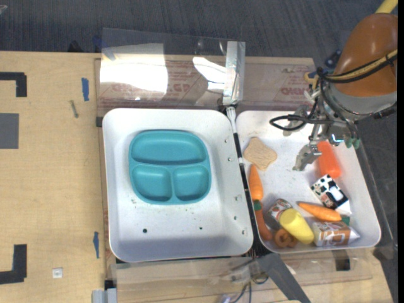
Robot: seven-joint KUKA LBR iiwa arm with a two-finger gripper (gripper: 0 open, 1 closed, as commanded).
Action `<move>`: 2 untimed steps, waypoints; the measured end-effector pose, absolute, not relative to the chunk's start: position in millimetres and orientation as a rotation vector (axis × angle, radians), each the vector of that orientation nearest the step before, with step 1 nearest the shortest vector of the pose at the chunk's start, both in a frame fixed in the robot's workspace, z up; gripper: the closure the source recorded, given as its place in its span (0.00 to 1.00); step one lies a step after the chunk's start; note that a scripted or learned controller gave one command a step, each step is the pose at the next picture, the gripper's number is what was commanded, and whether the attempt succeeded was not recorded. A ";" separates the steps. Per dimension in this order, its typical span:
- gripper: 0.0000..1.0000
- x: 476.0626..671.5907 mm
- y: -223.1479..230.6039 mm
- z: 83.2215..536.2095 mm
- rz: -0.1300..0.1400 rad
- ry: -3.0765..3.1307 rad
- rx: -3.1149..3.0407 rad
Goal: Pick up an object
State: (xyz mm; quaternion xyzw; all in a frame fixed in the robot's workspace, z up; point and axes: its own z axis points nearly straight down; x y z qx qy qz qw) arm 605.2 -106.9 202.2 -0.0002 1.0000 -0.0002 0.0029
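Note:
My gripper [310, 151] hangs low over the back part of the right bin [368, 188], below the orange wrist band. An orange cylinder-shaped toy [328, 160] lies just to its right, close to it or touching; whether it is gripped is unclear. A tan bread slice [260, 153] lies to the gripper's left. Nearer the front lie a black-and-white block [328, 191], a carrot [319, 211], a yellow fruit [297, 225], a small can [276, 208] and an orange-white packet [332, 234].
Another carrot [255, 183] lies along the right bin's left wall. The left bin [117, 188] holds a teal divided plate [169, 166]. A clear plastic panel [170, 74] stands behind the bins. Wooden bench [44, 182] extends to the left.

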 end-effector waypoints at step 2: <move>0.00 568.1 -219.7 88.9 -0.002 3.135 -0.124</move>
